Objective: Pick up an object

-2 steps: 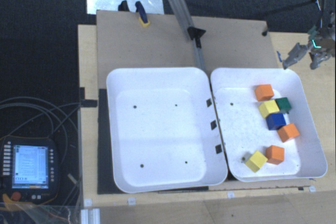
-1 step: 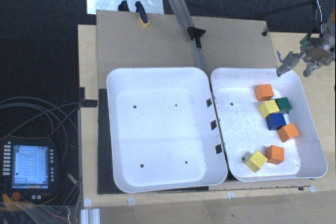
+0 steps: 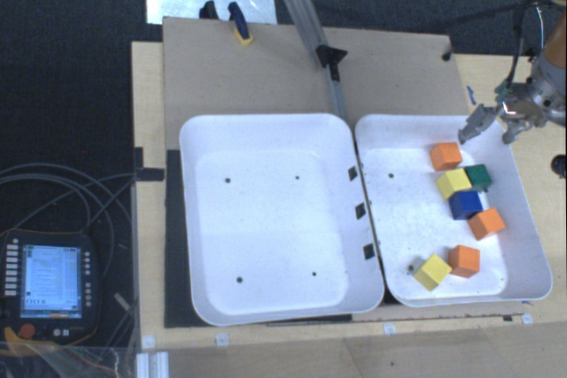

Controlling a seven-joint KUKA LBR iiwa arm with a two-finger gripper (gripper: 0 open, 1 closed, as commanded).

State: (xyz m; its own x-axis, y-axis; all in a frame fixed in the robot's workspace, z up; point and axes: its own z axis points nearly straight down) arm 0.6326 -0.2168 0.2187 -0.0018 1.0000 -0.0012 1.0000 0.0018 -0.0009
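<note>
The two-finger metal gripper (image 3: 490, 127) sits at the upper right of the frame, over the far right corner of the right shallow white plastic bin (image 3: 390, 190). Its two fingers are spread apart, one tip pointing down-left at about the bin's upper edge, the other just to its right. Nothing lies between them.

Below and slightly left of the fingertips, near but apart, lies an orange cube (image 3: 446, 156), the uppermost of the blocks. Further down the right side of this bin runs a tight cluster: a yellow cube (image 3: 453, 182) touching a dark green cube (image 3: 478, 176) on its right, a blue cube (image 3: 465, 204) just beneath them, and a second orange cube (image 3: 486, 223) at the blue one's lower right.

Lower in the same bin, well apart from the cluster, a second yellow cube (image 3: 433, 271) and a third orange cube (image 3: 463, 260) sit side by side, touching or nearly so.

The left shallow white plastic bin (image 3: 204, 217) fills the frame's centre.

Both bins rest on a tan bench (image 3: 390, 71). A handheld control pendant with a lit screen (image 3: 49, 283) lies at the lower left of the frame on dark carpet (image 3: 71, 57).
</note>
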